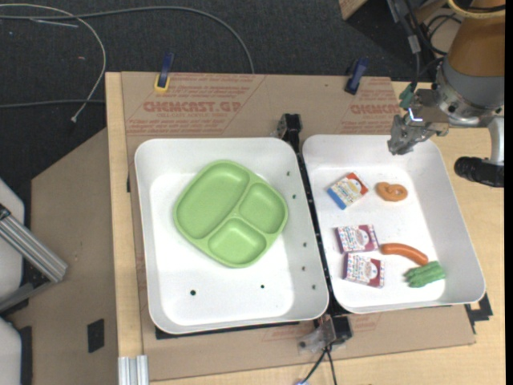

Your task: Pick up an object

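The right white bin (458, 215) holds a small blue-edged packet (347, 190), a brown pretzel-shaped piece (392, 192), two pink-and-white packets (356, 238) (364, 269), an orange carrot-like stick (404, 253) and a green leafy piece (424, 274). My gripper (401, 143) hangs over the bin's far edge, above and a little right of the pretzel piece. Nothing shows between its fingers.
The left white bin (160, 295) carries a green divided plate (231, 212). Two blue clamps (165, 70) (357, 75) hold the cardboard sheet at its far edge. A black clip (289, 126) sits between the bins at the back. Cables lie on the dark floor beyond.
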Robot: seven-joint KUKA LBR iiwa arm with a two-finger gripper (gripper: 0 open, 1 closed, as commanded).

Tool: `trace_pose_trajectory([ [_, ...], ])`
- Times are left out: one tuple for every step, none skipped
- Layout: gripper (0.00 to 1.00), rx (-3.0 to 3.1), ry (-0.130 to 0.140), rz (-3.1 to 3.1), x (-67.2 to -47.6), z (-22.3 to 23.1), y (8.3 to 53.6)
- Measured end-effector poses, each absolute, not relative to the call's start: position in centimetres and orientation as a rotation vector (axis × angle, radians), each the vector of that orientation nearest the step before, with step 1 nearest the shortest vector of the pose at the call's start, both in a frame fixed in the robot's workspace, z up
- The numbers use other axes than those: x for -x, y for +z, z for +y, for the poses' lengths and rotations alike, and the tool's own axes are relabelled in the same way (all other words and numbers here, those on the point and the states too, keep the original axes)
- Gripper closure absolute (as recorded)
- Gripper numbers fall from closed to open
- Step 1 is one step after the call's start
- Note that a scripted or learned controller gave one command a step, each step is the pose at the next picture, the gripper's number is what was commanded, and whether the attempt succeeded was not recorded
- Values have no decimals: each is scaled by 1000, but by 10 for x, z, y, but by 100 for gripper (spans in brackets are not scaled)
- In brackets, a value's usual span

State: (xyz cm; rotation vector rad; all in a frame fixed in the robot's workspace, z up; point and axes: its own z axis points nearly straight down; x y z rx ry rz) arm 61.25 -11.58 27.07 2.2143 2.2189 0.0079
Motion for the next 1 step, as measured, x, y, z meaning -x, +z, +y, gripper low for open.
trace_pose_trajectory([
  [100, -2214, 5, 2227, -623, -59, 272],
])
